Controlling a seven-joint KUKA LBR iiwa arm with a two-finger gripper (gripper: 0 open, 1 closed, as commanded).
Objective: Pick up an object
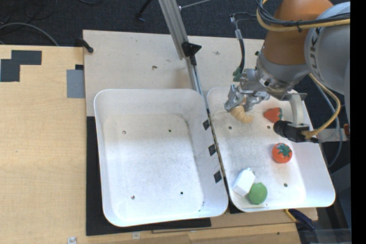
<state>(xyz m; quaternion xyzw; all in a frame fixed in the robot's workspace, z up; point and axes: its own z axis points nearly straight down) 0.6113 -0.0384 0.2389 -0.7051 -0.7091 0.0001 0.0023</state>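
I have the pincer (pixel 242 101) low in the right bin (pixel 309 194), by its far rim, over a tan object (pixel 245 115), presumably to grab it. I cannot tell if it grips.

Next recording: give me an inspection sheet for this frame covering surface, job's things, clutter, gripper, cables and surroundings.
Surface: two shallow white bins, left bin, right bin.
Job's things: in the right bin, a small tan lumpy object, red piece, red tomato-like toy, white block touching a green ball.
Clutter: nothing seen.
Gripper: gripper low over the tan object; grasp unclear.
Cables: yellow and black hoses on the arm.
Surroundings: slanted aluminium post.
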